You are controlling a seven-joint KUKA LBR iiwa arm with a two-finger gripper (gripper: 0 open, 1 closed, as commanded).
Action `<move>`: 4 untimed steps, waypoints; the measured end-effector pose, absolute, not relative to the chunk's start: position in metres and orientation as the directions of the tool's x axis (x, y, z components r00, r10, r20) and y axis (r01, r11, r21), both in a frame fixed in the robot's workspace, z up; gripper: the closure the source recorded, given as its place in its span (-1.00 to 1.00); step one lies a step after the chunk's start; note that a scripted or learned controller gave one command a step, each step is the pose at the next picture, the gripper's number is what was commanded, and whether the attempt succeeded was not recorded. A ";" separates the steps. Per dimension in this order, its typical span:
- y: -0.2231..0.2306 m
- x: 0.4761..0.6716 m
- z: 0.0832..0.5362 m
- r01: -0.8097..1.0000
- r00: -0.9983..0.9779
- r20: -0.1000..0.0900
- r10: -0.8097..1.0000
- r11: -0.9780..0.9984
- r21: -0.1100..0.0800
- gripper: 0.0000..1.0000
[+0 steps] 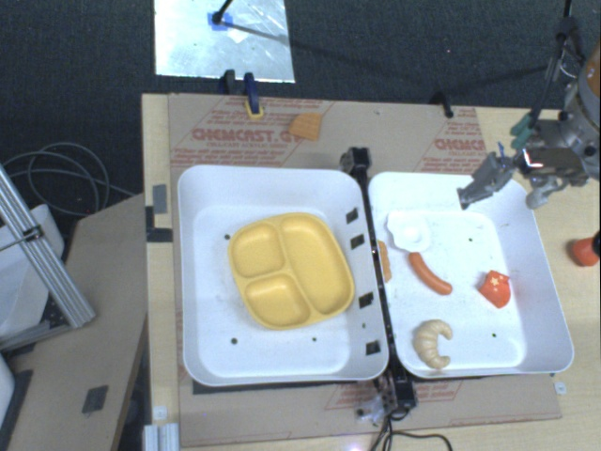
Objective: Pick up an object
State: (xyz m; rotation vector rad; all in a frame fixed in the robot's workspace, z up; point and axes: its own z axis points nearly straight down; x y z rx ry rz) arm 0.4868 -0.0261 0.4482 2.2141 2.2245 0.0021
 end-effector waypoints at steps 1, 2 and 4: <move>-0.023 0.486 0.178 1.000 0.000 0.001 1.000 0.000 -0.006 -1.00; -0.097 0.487 0.179 1.000 0.002 -0.001 1.000 -0.002 0.002 -1.00; -0.045 0.521 0.334 1.000 -0.011 0.000 1.000 0.011 0.019 -1.00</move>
